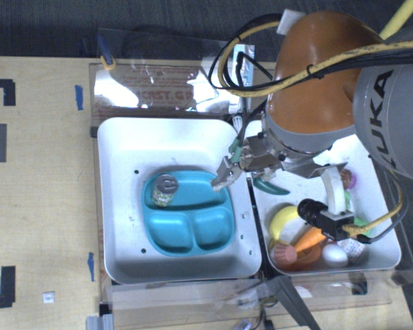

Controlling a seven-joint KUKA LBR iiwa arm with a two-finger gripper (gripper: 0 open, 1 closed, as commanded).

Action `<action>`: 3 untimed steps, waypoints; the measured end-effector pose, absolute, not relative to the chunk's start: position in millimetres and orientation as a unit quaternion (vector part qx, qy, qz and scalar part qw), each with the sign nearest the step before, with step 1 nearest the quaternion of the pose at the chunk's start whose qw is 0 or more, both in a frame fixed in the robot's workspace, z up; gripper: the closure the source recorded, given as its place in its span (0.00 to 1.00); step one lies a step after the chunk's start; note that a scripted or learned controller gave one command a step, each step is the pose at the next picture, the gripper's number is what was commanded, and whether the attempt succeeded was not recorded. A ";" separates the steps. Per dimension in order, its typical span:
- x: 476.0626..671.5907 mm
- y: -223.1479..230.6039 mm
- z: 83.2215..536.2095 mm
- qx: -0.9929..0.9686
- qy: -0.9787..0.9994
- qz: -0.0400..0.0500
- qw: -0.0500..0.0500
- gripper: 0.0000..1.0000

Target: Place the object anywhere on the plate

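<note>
A small jar lies on the blue divided plate, in its large rear compartment, inside the left bin. The end effector hangs over the plate's right rim; I cannot tell its state, though nothing shows in it. If the jar is the object, the arm should lift straight up, clear of plate and jar.
</note>
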State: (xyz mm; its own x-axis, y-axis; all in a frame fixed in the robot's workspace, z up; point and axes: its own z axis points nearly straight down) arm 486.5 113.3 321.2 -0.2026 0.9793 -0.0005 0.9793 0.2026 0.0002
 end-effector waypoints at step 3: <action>479.7 -6.6 434.9 0.741 0.671 -0.001 -0.001 0.00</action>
